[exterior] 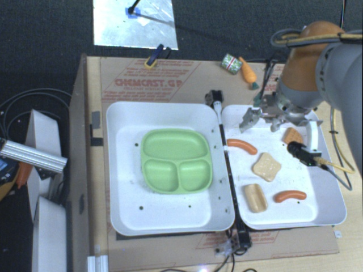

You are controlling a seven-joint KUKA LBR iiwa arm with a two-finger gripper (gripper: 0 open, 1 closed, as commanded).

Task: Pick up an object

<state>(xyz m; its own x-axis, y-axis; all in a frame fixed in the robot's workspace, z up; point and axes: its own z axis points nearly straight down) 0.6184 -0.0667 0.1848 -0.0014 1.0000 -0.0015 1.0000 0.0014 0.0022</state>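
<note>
The right white bin [329, 208] holds several toy foods. An orange-red sausage [242, 147] lies near its left wall. Beside it are a pale bread slice [266, 167], a tan bun [255, 198] and a second sausage [290, 196] toward the front. A brown toast piece [293, 136] lies at the right. My gripper [262, 122] hangs over the back of this bin, above and behind the first sausage. Its fingers are spread open with nothing between them.
The left white bin [122, 208] holds a green divided tray [176, 160]. Behind the bins, a small green can [231, 63] and a toy carrot [248, 71] lie on the cardboard. A blue and yellow clip [156, 55] lies near a metal sheet [135, 16].
</note>
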